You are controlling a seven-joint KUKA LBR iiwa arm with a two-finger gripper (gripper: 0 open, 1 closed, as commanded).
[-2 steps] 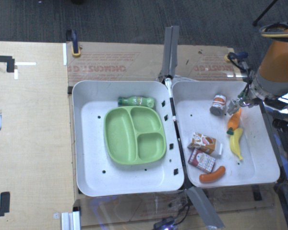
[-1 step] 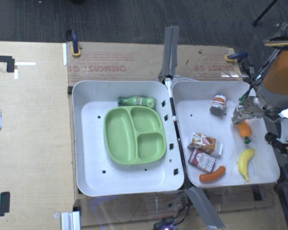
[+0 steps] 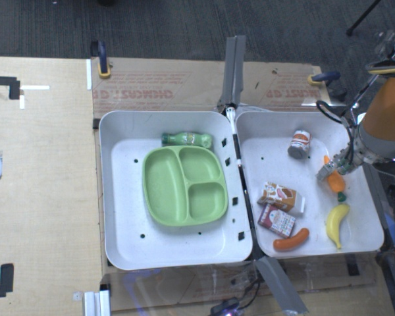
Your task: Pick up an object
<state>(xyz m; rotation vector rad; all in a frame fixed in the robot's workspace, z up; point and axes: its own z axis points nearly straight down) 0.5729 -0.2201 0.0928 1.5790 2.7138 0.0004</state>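
Observation:
My gripper (image 3: 332, 170) hangs low over the right edge of the right bin (image 3: 270, 151), at the end of the grey arm with the orange band (image 3: 386, 116). A small orange item (image 3: 338, 183), perhaps a carrot, sits right below it, touching or nearly touching the gripper's tip. Whether it is held is not visible. Other loose items lie in the same bin: a small can (image 3: 300, 143), a brown and white carton (image 3: 282, 197), a red packet (image 3: 277, 221), a sausage (image 3: 291, 240) and a banana (image 3: 336, 224).
The left bin (image 3: 108, 196) holds a green divided plate (image 3: 185, 184) and a green bottle (image 3: 187, 139) lying along its far wall. A grey divider post (image 3: 234, 71) stands between the bins at the back. Cables (image 3: 342, 114) trail beside the arm.

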